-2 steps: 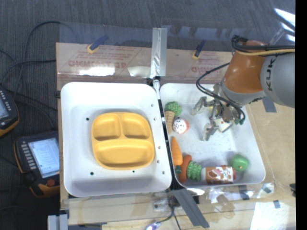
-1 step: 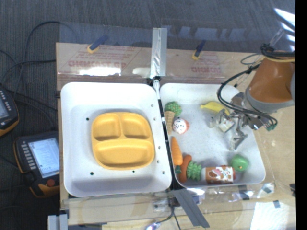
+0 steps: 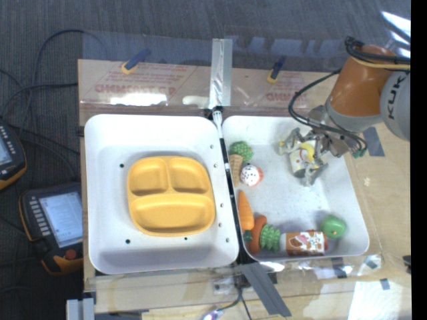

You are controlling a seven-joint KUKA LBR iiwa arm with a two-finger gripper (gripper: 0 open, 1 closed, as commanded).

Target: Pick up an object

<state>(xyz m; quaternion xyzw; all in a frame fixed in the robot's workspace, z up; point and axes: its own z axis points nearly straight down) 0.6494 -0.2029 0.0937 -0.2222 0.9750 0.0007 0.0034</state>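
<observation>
My gripper hangs low over the upper right part of the right bin, under the orange wrist band. A small yellow patch shows at the gripper, and I cannot tell whether it is an object or part of the tool. To its left lie a green leafy toy, an ice cream cone and a white speckled ball. Along the bin's front lie an orange carrot, a green ridged toy, a small bottle and a green apple.
The left bin holds a yellow divided plate. A raised divider separates the two bins. Cables loop from the wrist toward the bin's back wall. Handheld devices lie off the bench at far left.
</observation>
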